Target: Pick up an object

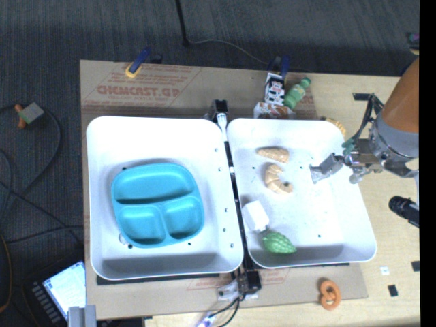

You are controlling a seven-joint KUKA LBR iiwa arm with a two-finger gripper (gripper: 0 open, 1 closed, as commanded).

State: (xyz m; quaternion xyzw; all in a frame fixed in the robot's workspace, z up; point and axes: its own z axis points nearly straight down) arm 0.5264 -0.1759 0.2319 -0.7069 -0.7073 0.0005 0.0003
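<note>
Four objects lie in the right bin [354,247], where the tool [338,168] hovers right of the croissant [276,178], fingers apart, gripping nothing.

- One fixed camera looks down from above at a slant on the tabletop [381,285].
- It stands fairly far back, taking in both white bins [102,203] and surrounding floor [68,19].
</note>
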